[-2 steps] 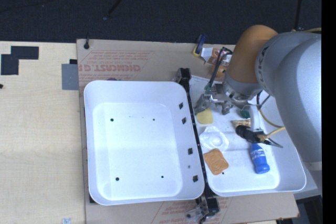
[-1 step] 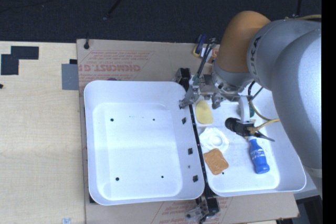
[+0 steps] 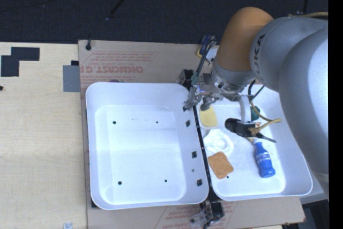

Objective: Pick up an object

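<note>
White right bin is holding a blue bottle, brown pad, yellow piece and white ring; I'm seeing the gripper hovering over its near-left corner, grip state unclear.

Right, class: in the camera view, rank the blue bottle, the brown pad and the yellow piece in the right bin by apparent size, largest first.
1. Blue bottle and brown pad: too alike to separate.
2. Yellow piece, smallest, though the arm may hide part of it.

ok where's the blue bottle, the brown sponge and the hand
blue bottle [image 3: 264, 160]: camera view, middle of its body
brown sponge [image 3: 220, 164]: camera view, centre of its top face
hand [image 3: 197, 97]: camera view, between its fingertips
</note>
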Robot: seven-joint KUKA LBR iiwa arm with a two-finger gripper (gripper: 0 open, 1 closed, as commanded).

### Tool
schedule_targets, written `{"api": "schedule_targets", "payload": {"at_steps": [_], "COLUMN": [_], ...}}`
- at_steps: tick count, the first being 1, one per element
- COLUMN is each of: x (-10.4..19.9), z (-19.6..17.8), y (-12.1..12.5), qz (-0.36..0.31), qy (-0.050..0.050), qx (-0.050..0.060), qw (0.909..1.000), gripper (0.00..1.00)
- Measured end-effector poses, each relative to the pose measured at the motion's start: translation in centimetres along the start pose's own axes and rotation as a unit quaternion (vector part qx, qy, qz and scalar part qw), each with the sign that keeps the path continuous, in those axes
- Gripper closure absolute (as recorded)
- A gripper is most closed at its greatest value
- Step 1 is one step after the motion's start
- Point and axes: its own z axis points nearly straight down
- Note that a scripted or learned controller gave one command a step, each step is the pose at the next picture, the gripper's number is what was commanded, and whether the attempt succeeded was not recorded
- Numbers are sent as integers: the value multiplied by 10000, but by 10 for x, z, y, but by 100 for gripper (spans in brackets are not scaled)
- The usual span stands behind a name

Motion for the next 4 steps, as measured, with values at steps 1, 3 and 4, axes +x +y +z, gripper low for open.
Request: {"api": "schedule_targets", "payload": {"at_steps": [1,3,4], "x": [6,34,28], "z": [-76,-254,-190], "y": [-2,-12,-78], "qz": [70,70,101], "qy": [-195,-192,-197], "qx": [-57,-54,21], "qw": [9998,9998,9998], "gripper": [100,100,100]}}
